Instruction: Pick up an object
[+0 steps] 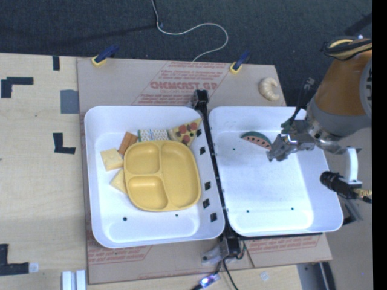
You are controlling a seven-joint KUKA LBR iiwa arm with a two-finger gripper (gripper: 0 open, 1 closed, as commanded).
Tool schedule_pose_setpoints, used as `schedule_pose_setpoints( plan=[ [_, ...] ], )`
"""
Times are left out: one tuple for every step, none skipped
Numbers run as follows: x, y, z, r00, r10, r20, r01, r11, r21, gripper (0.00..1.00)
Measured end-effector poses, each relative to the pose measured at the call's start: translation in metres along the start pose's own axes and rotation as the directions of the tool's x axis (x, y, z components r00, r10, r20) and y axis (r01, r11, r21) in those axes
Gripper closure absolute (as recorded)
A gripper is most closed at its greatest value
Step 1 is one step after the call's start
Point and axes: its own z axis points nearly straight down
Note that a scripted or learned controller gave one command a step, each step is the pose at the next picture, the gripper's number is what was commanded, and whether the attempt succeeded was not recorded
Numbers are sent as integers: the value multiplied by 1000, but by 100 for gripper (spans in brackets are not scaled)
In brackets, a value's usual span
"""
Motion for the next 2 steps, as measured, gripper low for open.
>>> schedule_pose_setpoints(
  plan=[
    [48, 3, 4, 1000, -4, -1, 4, 1000, 3, 100],
    [99, 22, -5, 1000, -6, -2, 6, 1000, 1, 100]
  ],
)
